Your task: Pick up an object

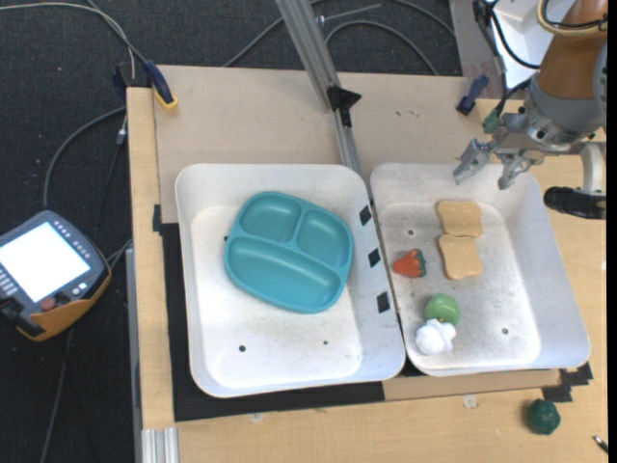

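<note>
Spread and gripping nothing, the tool (490, 167) hangs over the far edge of the right bin (564, 302), its 2 fingers parted with bare space between them. Inside that bin lie 2 tan bread slices (459, 235), a red strawberry toy (410, 263), a green round piece (442, 308) and a white lumpy piece (435, 337) touching it. The left bin (198, 258) carries a teal divided plate (288, 250). A dark green ball (543, 415) sits on the desk (241, 114) outside the bins. By my reading, the step in hand is the approach, with no object chosen yet. The upper bread slice lies nearest, so the next move likely calls for shifting toward the camera, descending with the fingers straddling it, then closing.
</note>
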`<state>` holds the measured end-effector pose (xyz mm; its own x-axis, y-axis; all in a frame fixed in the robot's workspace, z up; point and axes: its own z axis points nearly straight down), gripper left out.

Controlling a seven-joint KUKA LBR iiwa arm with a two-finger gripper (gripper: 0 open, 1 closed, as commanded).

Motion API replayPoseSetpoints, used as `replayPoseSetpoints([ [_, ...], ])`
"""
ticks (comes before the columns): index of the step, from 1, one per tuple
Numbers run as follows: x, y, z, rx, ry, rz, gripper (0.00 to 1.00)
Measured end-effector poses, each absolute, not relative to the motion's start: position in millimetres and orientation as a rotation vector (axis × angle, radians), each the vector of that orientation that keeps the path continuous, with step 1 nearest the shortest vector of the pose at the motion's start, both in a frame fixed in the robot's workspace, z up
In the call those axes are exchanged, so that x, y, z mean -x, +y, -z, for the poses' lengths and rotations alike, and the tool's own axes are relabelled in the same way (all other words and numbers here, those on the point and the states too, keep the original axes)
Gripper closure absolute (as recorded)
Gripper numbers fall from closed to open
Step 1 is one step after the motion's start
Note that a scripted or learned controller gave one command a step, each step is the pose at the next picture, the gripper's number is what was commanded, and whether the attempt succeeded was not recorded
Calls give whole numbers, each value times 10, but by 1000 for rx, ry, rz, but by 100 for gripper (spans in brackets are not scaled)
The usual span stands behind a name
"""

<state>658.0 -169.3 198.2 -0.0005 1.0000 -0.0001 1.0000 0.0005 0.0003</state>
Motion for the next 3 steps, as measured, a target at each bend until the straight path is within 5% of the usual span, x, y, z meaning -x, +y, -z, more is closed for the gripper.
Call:
replayPoseSetpoints([
  [3, -6559, -1766, -907, -2212, 2217, -7, 0],
])
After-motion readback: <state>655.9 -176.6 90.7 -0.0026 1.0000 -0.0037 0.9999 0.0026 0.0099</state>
